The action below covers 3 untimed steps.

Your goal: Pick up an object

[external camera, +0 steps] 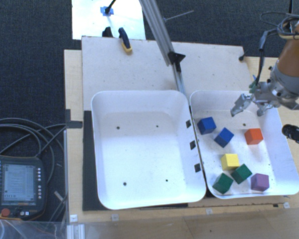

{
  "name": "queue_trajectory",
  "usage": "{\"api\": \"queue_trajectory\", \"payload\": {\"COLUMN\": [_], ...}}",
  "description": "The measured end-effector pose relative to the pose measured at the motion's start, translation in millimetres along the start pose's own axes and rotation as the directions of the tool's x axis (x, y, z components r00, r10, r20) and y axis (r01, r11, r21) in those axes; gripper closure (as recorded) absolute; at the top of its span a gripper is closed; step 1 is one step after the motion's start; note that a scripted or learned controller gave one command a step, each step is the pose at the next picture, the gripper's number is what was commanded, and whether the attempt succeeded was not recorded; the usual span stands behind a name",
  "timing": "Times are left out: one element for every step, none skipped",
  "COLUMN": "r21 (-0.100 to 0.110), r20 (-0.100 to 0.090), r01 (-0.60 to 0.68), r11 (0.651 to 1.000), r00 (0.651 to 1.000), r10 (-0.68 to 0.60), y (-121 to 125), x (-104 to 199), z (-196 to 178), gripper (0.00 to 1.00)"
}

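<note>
Orange is the block [253,136] lying closest to the gripper [250,105], so I would guess it is the one to be picked. It sits in the right bin [284,153], near that bin's right wall and about halfway down. The gripper hangs over the bin's far right corner, a little above and to the left of the orange block. Two grey prongs stick out with a gap between them, so the fingers look spread, and nothing is between them.

Six more blocks share the bin. Two blue blocks [206,125] [224,137] lie toward its left wall. A yellow block [230,161] sits in the middle, with two green blocks [241,173] [223,182] and a purple block [259,181] near the front wall.

What could go wrong? The orange block is close to the sloping wall, so one finger might bump the wall or push the block away. It also sits turned a bit, so the fingers may catch its corners and let it slip.

All the blocks look like small, smooth, hard cubes. The bins are shiny white with round corners. The left bin [139,103] stands beside it on the pale, flat desk [139,63].
</note>
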<state>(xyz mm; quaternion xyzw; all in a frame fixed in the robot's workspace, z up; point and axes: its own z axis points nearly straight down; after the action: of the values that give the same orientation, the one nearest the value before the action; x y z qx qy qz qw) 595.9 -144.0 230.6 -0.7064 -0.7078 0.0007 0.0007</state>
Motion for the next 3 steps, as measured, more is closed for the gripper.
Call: {"api": "queue_trajectory", "payload": {"r21": [0.001, 0.000, -0.007], "r20": [-0.001, 0.000, 0.001], "r01": [0.000, 0.001, 0.002], "r11": [1.000, 1.000, 1.000], "r00": [1.000, 1.000, 1.000], "r10": [0.000, -0.001, -0.002], "y": [-9.4, -0.3, 1.2], "x": [2.9, -0.1, -0.8], "z": [56.2, 104.1, 89.9], "gripper": [0.00, 0.00, 1.00]}}
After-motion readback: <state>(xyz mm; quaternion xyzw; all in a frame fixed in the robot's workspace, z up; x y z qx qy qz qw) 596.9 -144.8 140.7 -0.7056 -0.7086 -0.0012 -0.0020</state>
